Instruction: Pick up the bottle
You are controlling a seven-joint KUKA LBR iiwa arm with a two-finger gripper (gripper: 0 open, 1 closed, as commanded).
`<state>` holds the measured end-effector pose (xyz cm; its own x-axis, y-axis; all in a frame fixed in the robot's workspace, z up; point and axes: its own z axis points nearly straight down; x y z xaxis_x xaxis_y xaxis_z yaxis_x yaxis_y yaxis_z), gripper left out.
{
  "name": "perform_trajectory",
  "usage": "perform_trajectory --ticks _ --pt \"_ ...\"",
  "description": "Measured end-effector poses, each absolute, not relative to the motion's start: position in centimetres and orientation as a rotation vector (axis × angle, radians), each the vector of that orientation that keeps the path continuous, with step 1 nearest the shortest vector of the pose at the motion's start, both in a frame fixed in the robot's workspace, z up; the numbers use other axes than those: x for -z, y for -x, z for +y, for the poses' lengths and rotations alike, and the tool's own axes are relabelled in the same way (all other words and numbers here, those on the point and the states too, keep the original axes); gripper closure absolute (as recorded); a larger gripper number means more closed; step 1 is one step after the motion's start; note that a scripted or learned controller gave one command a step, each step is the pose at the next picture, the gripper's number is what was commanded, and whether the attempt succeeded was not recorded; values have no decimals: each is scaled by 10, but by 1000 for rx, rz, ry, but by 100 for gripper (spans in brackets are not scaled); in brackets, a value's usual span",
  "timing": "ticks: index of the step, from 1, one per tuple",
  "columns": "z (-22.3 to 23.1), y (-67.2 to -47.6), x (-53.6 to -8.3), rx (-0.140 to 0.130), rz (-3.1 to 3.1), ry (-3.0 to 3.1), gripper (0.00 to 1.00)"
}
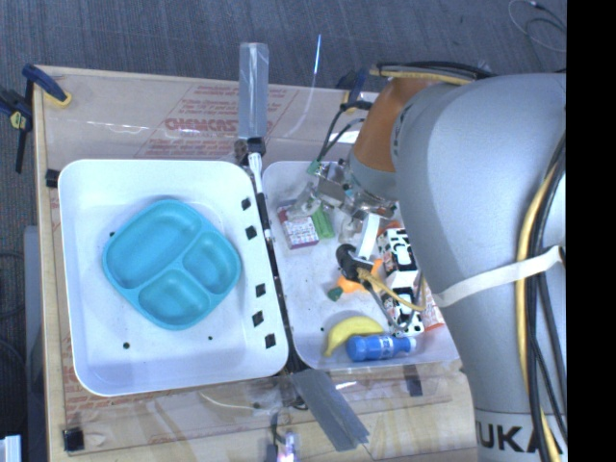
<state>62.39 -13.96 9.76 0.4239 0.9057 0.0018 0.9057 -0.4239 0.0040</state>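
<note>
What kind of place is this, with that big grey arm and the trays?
Most likely a robotics lab test bench: a KUKA arm reaches over two white bins, the bench is clamped down, and cables trail across carpet.

Two bins sit side by side on the counter. In the left bin lies a divided plate, near its middle. The right bin holds a cluster of things: a bottle lies on its side at the near edge, with a banana touching it on the left. A small card lies farther back, and the arm's hand hangs just behind it.
</note>
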Motion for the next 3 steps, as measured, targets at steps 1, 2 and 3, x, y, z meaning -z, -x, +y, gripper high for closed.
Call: perform_trajectory --ticks 1,2,3 --pt "-136 -625 -109 -5 1703 -2642 100" --pt "-135 -625 -109 -4 1705 -2642 0" --pt "-196 -658 -96 1 1799 -2579 0"
